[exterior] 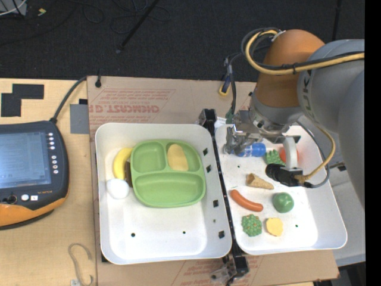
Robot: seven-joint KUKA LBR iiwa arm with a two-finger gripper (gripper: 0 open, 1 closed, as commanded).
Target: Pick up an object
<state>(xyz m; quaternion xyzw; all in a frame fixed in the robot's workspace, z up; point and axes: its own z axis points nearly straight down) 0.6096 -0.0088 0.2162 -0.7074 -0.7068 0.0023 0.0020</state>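
At the bottom edge of the frame a small dark clamp [229, 271] was seen, partly cut off. Just above it, in the right bin [333, 231], a yellow piece [274, 226] and a knobbly green piece [252, 225] were spotted side by side, with a green pepper-like shape [283, 202] and a red sausage [246, 201] behind them. A tan wedge [258, 182] was noted mid-bin. In the left bin [155, 243] a green divided tray [166, 174] was seen, a pale yellow lump [177, 157] lying in its upper right compartment; a banana [121, 161] and a white ball [118, 188] were half tucked against its left rim. Further back, the gripper [238, 142] was found low at the right bin's upper left corner, just beside a blue object [255, 150]; whether the fingers were spread or pressed together could not be told. A green bit [274, 157] and a red-and-white item [290, 152] were largely hidden by the arm. A tablet [27, 165] was cut off at the left. On the cardboard [128, 103], upside-down red lettering was seen, too blurred to read surely.
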